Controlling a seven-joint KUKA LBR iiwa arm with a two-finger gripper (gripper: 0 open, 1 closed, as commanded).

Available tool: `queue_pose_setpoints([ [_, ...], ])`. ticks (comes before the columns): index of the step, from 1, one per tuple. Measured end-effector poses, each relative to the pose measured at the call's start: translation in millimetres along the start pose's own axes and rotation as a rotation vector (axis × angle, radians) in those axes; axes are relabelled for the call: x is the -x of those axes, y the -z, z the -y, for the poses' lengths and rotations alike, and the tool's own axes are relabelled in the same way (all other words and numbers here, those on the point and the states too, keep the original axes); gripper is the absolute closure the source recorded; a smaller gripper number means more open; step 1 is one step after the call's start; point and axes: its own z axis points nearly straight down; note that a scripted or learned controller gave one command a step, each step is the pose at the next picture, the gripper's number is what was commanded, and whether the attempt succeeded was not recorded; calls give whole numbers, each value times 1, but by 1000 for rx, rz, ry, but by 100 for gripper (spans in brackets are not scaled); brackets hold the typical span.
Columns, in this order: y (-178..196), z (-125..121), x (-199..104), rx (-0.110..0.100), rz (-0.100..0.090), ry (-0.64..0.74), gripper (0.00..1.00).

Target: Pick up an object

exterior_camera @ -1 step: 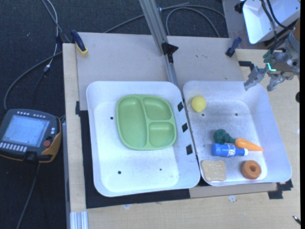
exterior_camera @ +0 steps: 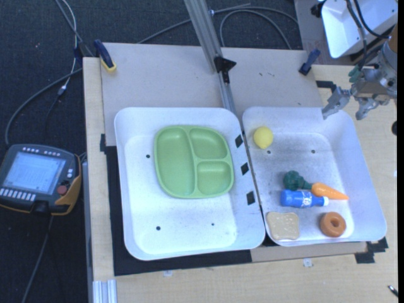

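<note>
The gripper (exterior_camera: 349,103) hangs over the upper right corner of the right bin (exterior_camera: 361,145), close to its back rim, with nothing beneath it but the bin's edge and the bench (exterior_camera: 164,74). Its two fingers (exterior_camera: 332,102) are spread apart and nothing sits between them.

All the small things lie in the right bin, well apart from the gripper. A yellow ball (exterior_camera: 263,137) rests near the bin's upper left, just beside the dividing edge. Lower down, a green broccoli piece (exterior_camera: 293,180) sits touching a toy carrot (exterior_camera: 329,191), which points toward the right. Just below them lies a blue bottle (exterior_camera: 302,199) on its side, its white cap toward the carrot. Along the front of the bin a slice of toast (exterior_camera: 283,225) lies flat, and to its right is a brown doughnut (exterior_camera: 332,224).

The left bin (exterior_camera: 136,188) holds a light green divided plate (exterior_camera: 193,161) with three compartments, lying flat near its middle.

Off the bench on the left, a teach pendant (exterior_camera: 38,178) rests on the dark floor with cables trailing from it.
</note>
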Motion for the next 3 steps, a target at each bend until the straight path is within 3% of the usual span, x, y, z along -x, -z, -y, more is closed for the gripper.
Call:
queue_pose_setpoints([
  [3, -149, -10, 3, -5, -2, 0, 0],
])
